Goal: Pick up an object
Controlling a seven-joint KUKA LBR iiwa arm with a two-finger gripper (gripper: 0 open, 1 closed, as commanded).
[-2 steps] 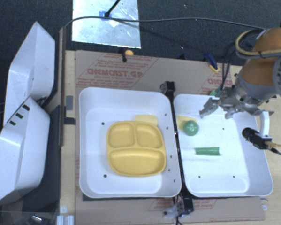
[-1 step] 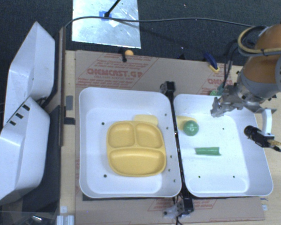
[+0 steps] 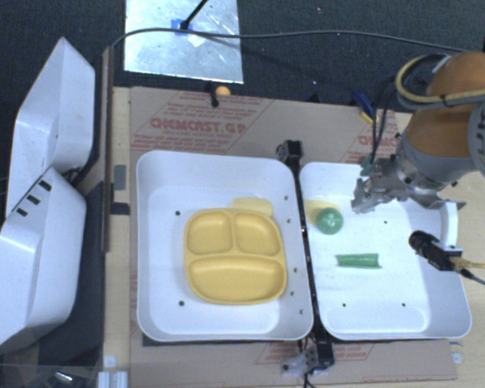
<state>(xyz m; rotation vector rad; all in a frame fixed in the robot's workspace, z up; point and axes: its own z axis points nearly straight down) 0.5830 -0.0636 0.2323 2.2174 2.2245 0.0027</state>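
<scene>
In the right bin (image 3: 431, 317) lie a green ball (image 3: 329, 221), a pale yellow piece (image 3: 314, 207) touching its upper left side, and a green stick (image 3: 358, 260) flat near the middle. My gripper (image 3: 367, 200) hangs over the bin's upper part, just right of the ball and above the stick, with nothing seen between its fingers. The left bin (image 3: 159, 306) holds a yellow divided tray (image 3: 234, 255) and a pale yellow block (image 3: 252, 205) at the tray's upper edge.
The grey and orange arm (image 3: 449, 119) comes in from the upper right. A black cylinder on a white bracket (image 3: 431, 248) sits at the right bin's right side. A black clamp (image 3: 290, 151) joins the bins at the top. White housings (image 3: 44, 195) stand at far left.
</scene>
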